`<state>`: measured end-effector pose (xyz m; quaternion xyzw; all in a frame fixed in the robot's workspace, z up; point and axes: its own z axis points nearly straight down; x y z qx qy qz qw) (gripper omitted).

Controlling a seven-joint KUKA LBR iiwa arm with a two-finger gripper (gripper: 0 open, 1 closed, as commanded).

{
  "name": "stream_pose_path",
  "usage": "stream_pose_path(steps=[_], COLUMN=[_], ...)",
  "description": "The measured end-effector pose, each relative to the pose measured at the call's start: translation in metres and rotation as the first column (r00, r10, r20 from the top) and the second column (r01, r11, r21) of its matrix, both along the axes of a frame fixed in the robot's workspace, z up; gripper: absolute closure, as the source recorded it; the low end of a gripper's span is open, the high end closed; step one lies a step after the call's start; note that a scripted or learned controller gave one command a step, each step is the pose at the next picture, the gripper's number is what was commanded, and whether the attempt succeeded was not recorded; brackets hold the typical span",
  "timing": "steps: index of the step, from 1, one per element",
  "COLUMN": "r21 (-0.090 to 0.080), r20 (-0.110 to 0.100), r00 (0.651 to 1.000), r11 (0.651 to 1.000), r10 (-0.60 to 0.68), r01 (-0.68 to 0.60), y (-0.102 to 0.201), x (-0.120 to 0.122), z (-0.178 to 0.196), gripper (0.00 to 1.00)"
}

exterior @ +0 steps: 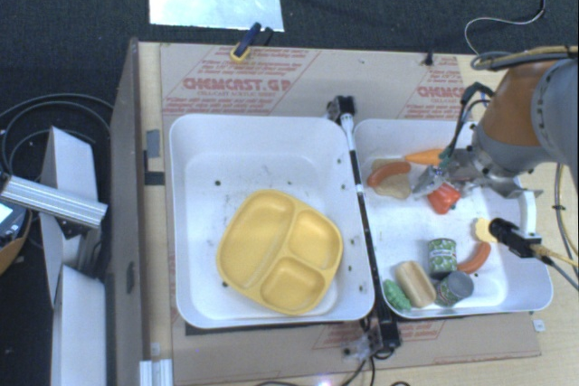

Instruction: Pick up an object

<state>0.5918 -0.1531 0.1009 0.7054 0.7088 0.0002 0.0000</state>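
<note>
Orange-red plastic marks the nearest candidate: a small red object (441, 198) lies in the right bin (534, 285), directly under the gripper (436, 180). Finger state cannot be determined at this resolution, so no grasp is confirmed. At 9 o'clock from the red object, a sausage-and-bread piece (391, 179) sits near; an orange carrot (425, 157) lies at 11 o'clock. Risk: crowded neighbours may be nudged, or the small rounded object may slip sideways on closure. The yellow tray (279, 250) occupies the left bin (204, 158).

The grey arm (534, 117) reaches in from the right, its gripper (437, 183) lowered leftward.
</note>
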Motion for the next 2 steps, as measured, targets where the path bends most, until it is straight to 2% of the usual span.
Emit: stream_pose_path(steps=[1, 2], r21=[-0.002, 0.001], r20=[0.004, 0.003], r00=[1.000, 1.000], r11=[1.000, 1.000], r10=[0.004, 0.000], r01=[-0.004, 0.000], y=[-0.001, 0.076], x=[0.001, -0.034], z=[0.011, 0.084], gripper=[1.00, 1.00])
